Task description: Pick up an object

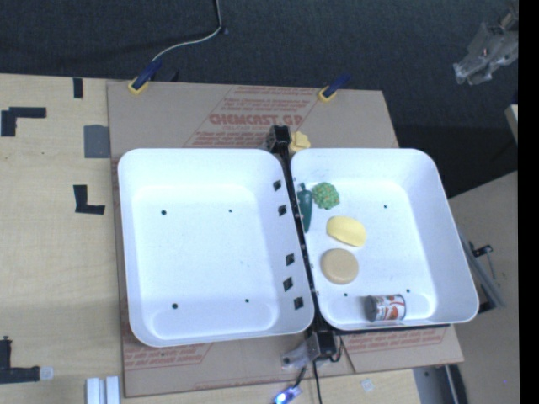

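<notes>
Camera view: fingers [487, 55] unreadable (blurred, top right), far from the can [386, 308].

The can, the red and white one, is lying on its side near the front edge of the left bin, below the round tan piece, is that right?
Not quite. The can does lie on its side near the front edge, below the round tan piece, but it is in the right bin, not the left bin. The camera view shows this.

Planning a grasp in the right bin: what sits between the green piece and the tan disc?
In the camera view, a yellow piece lies between the green piece and the tan disc.
</notes>
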`<state>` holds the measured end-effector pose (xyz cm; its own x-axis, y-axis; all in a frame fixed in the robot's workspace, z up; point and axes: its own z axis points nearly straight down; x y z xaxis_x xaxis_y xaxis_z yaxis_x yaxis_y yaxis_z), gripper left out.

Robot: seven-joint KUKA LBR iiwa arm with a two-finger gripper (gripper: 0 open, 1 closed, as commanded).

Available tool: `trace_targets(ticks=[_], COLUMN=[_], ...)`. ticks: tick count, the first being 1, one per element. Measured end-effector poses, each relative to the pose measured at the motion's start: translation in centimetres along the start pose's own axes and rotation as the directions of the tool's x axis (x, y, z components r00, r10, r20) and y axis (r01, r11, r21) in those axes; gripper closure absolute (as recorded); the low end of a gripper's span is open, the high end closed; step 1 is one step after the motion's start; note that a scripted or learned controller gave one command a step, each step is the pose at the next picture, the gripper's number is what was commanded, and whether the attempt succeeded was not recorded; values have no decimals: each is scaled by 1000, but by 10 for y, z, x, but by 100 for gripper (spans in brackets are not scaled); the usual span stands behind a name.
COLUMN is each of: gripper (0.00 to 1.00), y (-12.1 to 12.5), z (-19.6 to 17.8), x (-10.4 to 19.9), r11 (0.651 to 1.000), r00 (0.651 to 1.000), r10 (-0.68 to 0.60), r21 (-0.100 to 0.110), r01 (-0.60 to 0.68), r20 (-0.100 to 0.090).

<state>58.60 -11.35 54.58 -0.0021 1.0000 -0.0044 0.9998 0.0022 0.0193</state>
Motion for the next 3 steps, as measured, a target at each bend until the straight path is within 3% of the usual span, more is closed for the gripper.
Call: trace_targets(ticks=[1, 2, 3], gripper=[100, 100, 100], y=[-55, -95, -111], z=[260, 329, 361], x=[32, 56, 92], r11=[999, 999, 1000], r00=[1000, 1000, 1000], r10=[1, 1, 0], r21=[39, 32, 26], r01=[-1, -1, 0], r20=[-7, -6, -6])
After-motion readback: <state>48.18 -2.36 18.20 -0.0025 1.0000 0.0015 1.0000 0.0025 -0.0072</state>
